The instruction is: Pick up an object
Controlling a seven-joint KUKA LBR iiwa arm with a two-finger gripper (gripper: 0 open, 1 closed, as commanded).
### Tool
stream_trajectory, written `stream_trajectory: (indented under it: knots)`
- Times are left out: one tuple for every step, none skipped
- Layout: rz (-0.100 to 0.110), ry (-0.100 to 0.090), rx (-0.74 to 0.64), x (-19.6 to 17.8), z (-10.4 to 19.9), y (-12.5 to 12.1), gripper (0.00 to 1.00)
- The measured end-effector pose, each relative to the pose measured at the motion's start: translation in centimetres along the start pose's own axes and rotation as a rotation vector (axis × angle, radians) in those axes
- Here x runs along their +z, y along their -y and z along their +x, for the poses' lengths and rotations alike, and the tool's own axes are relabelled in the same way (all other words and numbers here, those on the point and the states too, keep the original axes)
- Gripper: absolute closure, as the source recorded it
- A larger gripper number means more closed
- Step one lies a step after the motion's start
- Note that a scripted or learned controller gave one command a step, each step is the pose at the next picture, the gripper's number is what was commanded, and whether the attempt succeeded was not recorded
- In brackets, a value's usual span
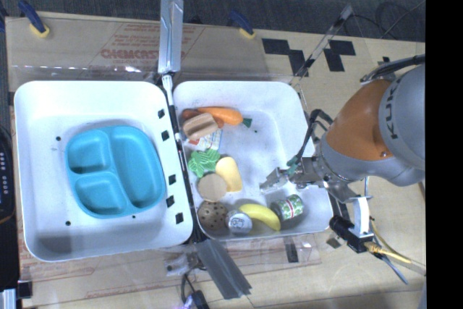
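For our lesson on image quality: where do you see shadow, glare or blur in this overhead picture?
Camera view: soft shadow lies in the left bin along its lower edge and beside the blue tray; faint glare streaks the clear sheet behind the bins; the pincer over the right bin looks slightly blurred.

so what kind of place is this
Likely a robotics lab's grasping test bench: two white bins clamped side by side, toy food such as a banana and carrot, and a grey-orange arm reaching in.

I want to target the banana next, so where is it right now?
The banana lies at the near edge of the right bin, between a silver can and a green can, just below the gripper.
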State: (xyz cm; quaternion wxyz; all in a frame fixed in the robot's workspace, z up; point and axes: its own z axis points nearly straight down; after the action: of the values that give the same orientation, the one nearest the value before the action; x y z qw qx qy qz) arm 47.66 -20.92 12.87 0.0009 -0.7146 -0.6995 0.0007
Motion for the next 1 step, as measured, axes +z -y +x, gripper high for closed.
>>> stream_trajectory:
  knots:
    - [-0.001, -0.001, -0.085, 3.72, 0.88, -0.07, 0.0]
